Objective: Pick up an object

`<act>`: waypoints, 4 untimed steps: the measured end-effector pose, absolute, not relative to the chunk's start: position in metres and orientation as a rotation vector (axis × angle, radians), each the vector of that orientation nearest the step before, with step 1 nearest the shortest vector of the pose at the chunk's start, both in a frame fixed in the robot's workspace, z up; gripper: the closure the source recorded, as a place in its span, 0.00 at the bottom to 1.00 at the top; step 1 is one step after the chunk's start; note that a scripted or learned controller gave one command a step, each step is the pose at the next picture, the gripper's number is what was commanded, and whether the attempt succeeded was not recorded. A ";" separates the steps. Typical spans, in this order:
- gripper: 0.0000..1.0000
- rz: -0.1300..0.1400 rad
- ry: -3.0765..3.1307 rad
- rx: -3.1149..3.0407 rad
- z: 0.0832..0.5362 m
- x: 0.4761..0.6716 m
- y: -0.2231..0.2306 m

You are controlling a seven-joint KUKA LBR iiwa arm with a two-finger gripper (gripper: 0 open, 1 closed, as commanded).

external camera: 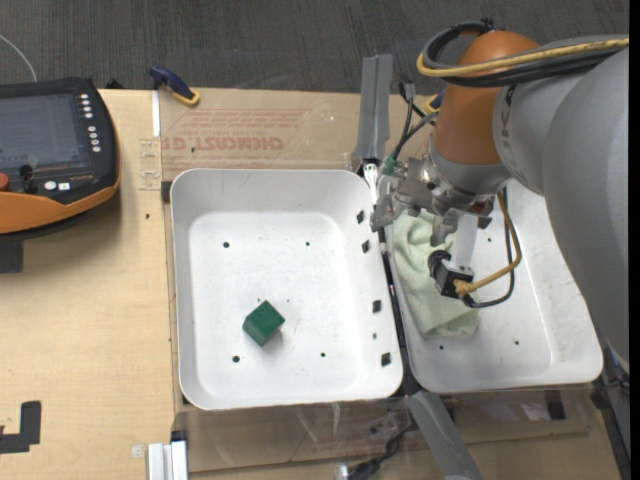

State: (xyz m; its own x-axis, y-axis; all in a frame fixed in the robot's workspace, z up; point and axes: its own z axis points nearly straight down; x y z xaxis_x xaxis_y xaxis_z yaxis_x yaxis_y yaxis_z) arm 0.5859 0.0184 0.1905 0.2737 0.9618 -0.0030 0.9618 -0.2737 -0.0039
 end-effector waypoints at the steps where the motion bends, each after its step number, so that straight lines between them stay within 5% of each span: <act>1: 0.00 0.005 -2.128 -2.309 0.191 0.526 -0.021; 4: 0.00 0.005 -2.128 -2.309 0.191 0.526 -0.021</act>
State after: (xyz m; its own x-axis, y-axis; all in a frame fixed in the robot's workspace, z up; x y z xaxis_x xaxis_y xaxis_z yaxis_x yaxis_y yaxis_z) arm 0.5265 -0.0214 0.1909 0.0815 0.9967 -0.0011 0.9967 -0.0815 -0.0031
